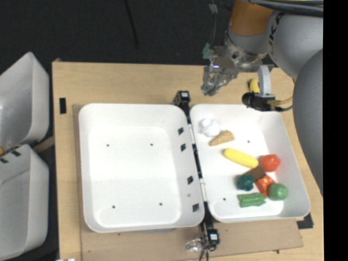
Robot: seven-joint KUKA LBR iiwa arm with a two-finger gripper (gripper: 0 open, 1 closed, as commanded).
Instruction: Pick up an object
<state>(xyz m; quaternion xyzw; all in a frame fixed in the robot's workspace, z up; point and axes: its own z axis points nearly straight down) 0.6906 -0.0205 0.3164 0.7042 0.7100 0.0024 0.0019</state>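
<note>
Several toys crowd right white bin (291, 145); nothing gripped yet. You are at approach step: end effector (213, 86) hangs above desk (125, 83) past bin's far rim; can't tell finger spread. Likely pick: yellow plastic corn cob (240, 157), mid-bin, long axis slanting from upper left to lower right. Next move calls for you to come over cob, descend, straddle long axis.

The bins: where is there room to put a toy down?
The left bin has a bare floor from wall to wall. In the right bin, the strip along the near-left wall is free; toys crowd its right half around the yellow banana.
</note>
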